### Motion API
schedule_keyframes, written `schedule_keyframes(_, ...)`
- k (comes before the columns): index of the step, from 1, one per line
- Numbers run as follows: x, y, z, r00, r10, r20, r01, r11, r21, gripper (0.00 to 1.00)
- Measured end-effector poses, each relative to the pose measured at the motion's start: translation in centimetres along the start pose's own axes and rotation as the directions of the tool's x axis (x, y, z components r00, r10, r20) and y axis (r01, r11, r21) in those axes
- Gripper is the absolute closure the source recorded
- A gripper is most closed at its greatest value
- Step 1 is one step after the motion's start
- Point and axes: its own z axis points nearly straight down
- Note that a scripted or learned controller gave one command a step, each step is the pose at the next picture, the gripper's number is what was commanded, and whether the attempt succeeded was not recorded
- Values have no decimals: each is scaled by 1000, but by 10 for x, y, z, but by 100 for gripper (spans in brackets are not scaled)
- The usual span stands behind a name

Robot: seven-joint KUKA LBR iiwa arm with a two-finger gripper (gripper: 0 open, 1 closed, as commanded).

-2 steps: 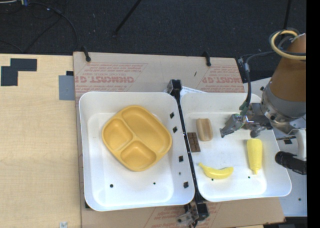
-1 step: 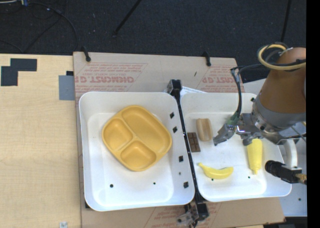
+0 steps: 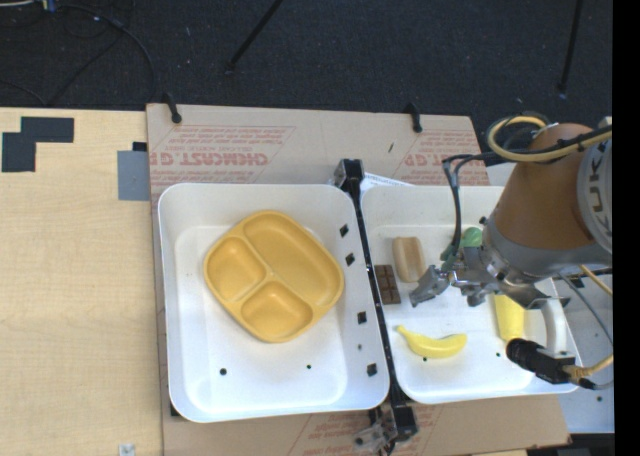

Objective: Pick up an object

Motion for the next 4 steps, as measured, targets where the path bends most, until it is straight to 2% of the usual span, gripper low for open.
schedule_keyframes(1,-3,8,59,1000,0,0,0,1000,-1,0)
schedule_keyframes(2,-4,7,47,1000,5,0,-5,1000,-1,100)
schedule_keyframes(4,-18,11,-72,1000,-1,3,1,1000,-11,100)
